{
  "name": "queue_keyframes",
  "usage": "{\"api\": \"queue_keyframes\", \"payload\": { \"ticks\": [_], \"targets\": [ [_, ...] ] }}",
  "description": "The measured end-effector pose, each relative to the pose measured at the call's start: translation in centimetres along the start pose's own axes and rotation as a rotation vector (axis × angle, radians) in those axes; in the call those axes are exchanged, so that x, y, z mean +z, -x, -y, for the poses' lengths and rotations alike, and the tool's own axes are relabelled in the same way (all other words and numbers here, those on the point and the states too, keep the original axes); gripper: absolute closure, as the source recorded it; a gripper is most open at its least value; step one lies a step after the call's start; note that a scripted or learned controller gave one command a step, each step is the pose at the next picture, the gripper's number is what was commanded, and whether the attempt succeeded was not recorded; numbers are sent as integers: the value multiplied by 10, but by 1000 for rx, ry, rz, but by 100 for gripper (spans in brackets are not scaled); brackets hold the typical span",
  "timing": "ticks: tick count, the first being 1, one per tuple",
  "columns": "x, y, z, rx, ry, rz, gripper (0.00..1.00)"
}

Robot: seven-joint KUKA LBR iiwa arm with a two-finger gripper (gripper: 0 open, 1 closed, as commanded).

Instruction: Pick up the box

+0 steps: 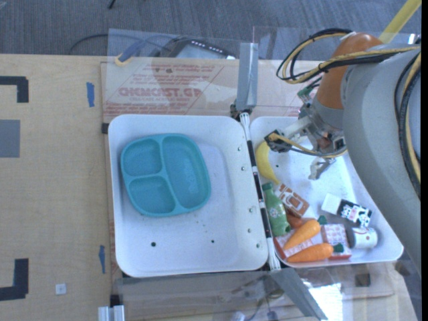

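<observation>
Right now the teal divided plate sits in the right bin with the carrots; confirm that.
Not right. The camera view shows the teal divided plate in the left bin. The carrots are in the right bin, as you said.

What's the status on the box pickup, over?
Gripper over the right bin's upper part, nothing visibly held. Box lies in that bin, nearer the front right, untouched. Carrots, green bottle, banana crowd beside it.

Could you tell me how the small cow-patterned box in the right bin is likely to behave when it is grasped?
The cow-patterned box looks like a small carton: probably light and fairly stiff. It lies flat, so unlikely to roll, but crowded near the white cup, it may slide if nudged.
</observation>
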State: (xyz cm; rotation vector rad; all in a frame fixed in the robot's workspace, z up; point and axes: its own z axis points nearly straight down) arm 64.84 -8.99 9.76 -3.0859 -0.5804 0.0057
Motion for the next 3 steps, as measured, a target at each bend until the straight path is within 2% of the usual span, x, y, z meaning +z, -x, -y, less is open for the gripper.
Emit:
{"api": "queue_keyframes", "payload": {
  "ticks": [1,2,3],
  "targets": [
    [-8,-1,1,-3,-1,2,100],
    [12,-4,-12,65,0,-4,100],
    [4,-5,-11,60,0,-2,100]
  ]
}}
